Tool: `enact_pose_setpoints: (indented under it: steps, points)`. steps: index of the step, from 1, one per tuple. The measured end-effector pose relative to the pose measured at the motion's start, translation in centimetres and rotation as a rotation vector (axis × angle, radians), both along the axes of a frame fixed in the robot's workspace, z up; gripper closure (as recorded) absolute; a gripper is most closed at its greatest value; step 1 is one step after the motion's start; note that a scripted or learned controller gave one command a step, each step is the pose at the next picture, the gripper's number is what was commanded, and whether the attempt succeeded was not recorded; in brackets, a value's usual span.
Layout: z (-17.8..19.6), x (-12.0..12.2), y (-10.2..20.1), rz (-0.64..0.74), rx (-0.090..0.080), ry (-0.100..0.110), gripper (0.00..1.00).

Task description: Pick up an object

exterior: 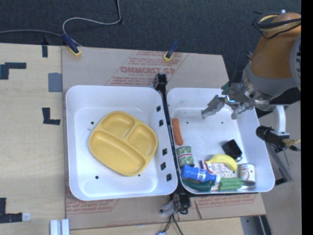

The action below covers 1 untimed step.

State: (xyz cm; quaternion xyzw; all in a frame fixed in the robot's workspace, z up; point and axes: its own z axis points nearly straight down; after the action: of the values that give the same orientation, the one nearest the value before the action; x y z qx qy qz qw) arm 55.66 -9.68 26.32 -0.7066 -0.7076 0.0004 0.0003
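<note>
My gripper [226, 108] hangs over the back part of the right bin [195, 96], its two grey fingers spread apart with nothing between them. Below it in that bin lie an orange carrot-like stick [177, 131], a small black block [232, 149], a yellow banana [222, 161], a green-labelled can [185, 156], a blue bottle [195, 173], a green item [229, 184] and a small red-and-white can [247, 172]. These crowd the bin's front half. The gripper touches none of them.
The left bin [80, 106] holds a yellow divided plate [123, 142]. Black clips [160, 80] join the two bins along their shared wall. Cardboard [122, 67] lies under both bins, with yellow-and-blue clamps [71, 45] at its back edge.
</note>
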Motion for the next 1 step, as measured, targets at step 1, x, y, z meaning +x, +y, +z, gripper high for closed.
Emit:
enact_pose_setpoints:
  steps: [1]
  points:
    - [-13.75, -6.27, -1.45, -0.002, 0.001, 0.004, 0.0]
